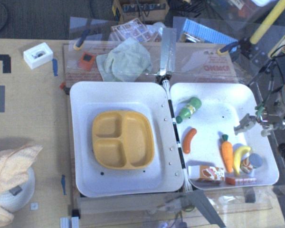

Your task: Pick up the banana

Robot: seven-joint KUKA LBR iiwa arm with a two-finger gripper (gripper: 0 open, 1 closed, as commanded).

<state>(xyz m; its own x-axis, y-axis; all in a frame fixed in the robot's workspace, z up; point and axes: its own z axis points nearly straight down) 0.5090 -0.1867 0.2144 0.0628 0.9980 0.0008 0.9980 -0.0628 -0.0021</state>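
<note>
Camera view from above takes in both white bins, and the gripper [255, 124] hangs over the right edge of the right bin [213, 91], reaching in from the right. Its two fingers stand apart, one [244, 123] angling down to the left and the other a short way to its right, with nothing between them. It touches none of the toys from what I can see.

The banana [239, 157] lies in the lower right part of that bin, below the gripper and apart from it. It curves upright in the picture, with its yellow side just beside a carrot [226, 154] on its left (the two look close enough to touch, though I cannot be sure). On its right sits a small round can [252, 162] with a bluish top. A small carton [211, 173] lies along the bin's lower wall, left of the banana's lower end.

Farther left in the same bin, a green bottle [188, 109] lies tilted near the divider, and an orange sausage [188, 140] rests below it.

The left bin [80, 99] carries a yellow divided plate [123, 139] near its middle. Behind the bins, a pale green cloth [125, 60] is crumpled on the bench.
</note>
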